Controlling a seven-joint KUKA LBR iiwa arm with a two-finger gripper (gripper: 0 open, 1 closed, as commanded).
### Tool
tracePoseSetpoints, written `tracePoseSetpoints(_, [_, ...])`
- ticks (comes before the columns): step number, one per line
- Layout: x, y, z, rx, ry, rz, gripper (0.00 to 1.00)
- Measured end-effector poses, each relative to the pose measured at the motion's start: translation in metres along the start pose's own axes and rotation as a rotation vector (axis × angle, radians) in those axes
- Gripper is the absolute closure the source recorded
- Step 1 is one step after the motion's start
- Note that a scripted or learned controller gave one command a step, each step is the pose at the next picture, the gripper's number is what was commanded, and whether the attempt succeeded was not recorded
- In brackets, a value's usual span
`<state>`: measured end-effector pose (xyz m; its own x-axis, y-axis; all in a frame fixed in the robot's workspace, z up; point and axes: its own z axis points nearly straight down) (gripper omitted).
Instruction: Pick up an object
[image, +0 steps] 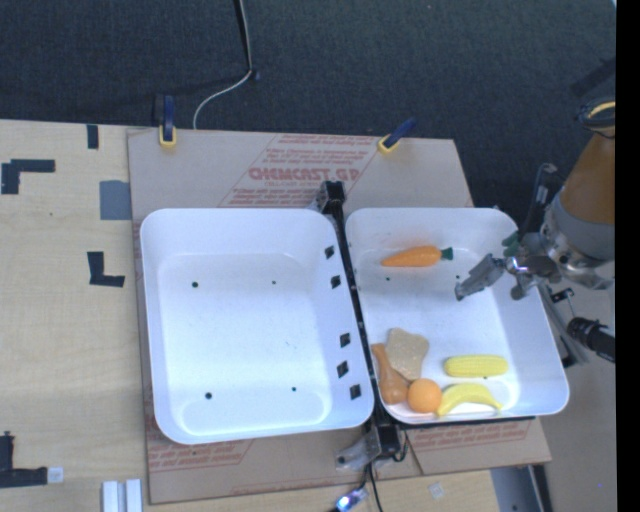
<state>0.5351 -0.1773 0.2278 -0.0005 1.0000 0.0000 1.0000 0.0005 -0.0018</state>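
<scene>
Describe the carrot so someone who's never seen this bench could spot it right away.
Look at the right bin of the two white bins. The carrot lies alone near its far edge, just left of the gripper. It is orange with a small green top, well apart from the food clustered at the bin's near edge.

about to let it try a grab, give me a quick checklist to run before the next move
1. Objects available in the right bin: ok. Carrot, corn, banana, orange and bread slice are there.
2. Gripper free of any object: ok, nothing shows between its fingers.
3. Gripper over the right bin: ok, near its right side.
4. Carrot isolated for a clean grab: ok, it lies apart from the rest.
5. Front cluster separated: not ok, orange, banana and bread slice crowd together.
6. Gripper height above the bin floor: cannot tell.
</scene>
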Motion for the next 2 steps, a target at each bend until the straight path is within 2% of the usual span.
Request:
tracePoseSetpoints(1, [0.040, -0.055, 0.061, 0.010, 0.005, 0.000, 0.00])
tracePoseSetpoints(2, [0.102, -0.012, -0.024, -0.010, 0.001, -0.009, 0.00])
